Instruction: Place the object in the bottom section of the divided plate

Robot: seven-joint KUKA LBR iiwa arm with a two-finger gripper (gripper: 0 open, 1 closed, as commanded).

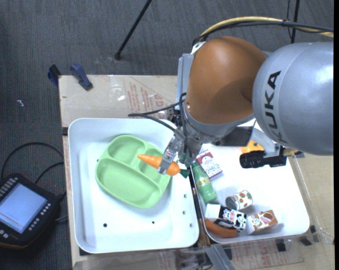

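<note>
Left of the desk: I see a tablet-like controller lying on the dark floor, well clear of everything that matters.
Left bin: the white bin carries the green divided plate, tilted in my view so its large section faces the bottom of the picture and its two small sections sit at the upper right.
Bottom section: it looks bare and smooth to me, a broad shallow hollow with room to spare.
Carrot: the orange toy carrot hangs over the plate's upper right small section, long axis lying roughly left to right, pointed end toward the left, blunt end at the pincer.
Pincer: the pincer is clamped narrow on the carrot's blunt right end (I can see the fingers on either side of it).
Relation for the move: I judge the bottom section lies down and to the left of the carrot, across the plate's inner ridge.
Right bin: a green bottle, a small pink carton and other toy groceries lie there, apart from the plate.
</note>
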